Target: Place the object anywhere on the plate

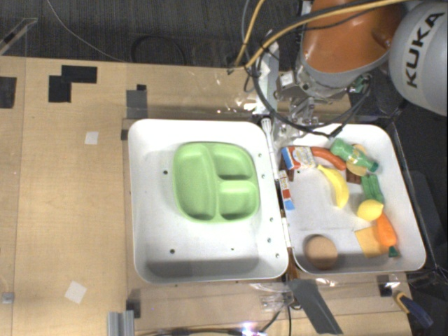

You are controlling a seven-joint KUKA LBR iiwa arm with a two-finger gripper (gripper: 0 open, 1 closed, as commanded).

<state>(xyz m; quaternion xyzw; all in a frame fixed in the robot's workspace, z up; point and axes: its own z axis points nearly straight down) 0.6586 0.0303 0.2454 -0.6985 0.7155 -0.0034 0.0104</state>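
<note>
Claw (pixel 306 113) fingers' state unclear; arm (pixel 392 33) cut off at top and right edges.

bench (pixel 63 208): pale wood (black patches) | floor (pixel 140 12): dark grey carpet

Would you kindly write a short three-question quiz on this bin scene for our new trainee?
1. True or false: the green plate lies in the left bin.
2. Which sits nearest the right bin's front wall? A) banana B) brown round object C) green bottle
3. Fill in: the plate has ___ compartments.

Key: 1 true; 2 B; 3 three.
</note>
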